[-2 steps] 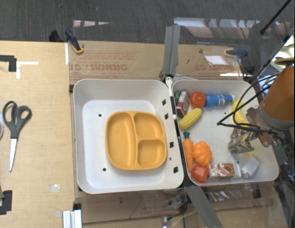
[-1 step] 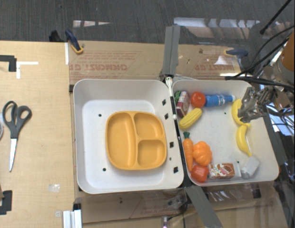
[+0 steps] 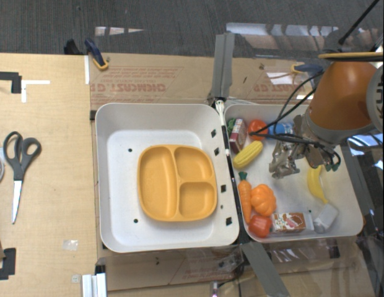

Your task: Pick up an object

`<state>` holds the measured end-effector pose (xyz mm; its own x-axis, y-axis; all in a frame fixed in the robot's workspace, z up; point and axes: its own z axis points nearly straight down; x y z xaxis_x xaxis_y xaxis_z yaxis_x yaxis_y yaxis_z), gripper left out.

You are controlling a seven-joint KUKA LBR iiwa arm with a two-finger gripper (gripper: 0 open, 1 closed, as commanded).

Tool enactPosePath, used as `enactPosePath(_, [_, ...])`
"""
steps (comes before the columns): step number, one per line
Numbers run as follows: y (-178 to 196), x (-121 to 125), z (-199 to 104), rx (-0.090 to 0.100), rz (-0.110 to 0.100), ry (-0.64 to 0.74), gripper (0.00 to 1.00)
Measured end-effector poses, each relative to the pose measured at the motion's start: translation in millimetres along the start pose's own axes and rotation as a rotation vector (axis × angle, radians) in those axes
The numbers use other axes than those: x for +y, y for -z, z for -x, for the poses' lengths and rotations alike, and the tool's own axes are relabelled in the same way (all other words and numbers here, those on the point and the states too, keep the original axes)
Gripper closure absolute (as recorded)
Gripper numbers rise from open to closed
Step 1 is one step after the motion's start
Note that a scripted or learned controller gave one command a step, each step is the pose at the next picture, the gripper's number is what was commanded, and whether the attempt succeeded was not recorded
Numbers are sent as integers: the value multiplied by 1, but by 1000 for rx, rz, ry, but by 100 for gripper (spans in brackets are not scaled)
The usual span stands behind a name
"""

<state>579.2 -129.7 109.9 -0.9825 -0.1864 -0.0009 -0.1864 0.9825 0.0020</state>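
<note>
1. You see the metal pincer [image 3: 285,164] mid right bin [image 3: 347,224]; can't tell its state.
2. Curved yellow banana [image 3: 315,184] just beside it, toward the bin's right wall.
3. Left bin [image 3: 111,166]: smooth three-compartment yellow tray [image 3: 178,183], centred.

Two bins sit side by side on the surface [image 3: 49,166]: the left bin [image 3: 111,184] has a tray with three parts [image 3: 177,182] lying in its middle, and a pair of scissors [image 3: 20,163] lies on the surface far to the left of it. In the right bin [image 3: 350,224], a corn cob [image 3: 248,154] lies near the left wall, with a carrot [image 3: 244,197], a pumpkin [image 3: 263,198] and a tomato [image 3: 259,226] below it toward the front. A small box [image 3: 288,222] lies along the front wall just right of the tomato, a banana [image 3: 315,184] lies toward the right side, and the arm's jaws hang over the middle of that bin, between the corn cob and the banana.
</note>
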Motion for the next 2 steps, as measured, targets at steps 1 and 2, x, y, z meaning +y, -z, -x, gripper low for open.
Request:
enactPosePath(1, [-19, -79, -17, -2, -2, 108, 100])
enactPosePath(2, [-19, -12, 33, -3, -1, -97, 100])
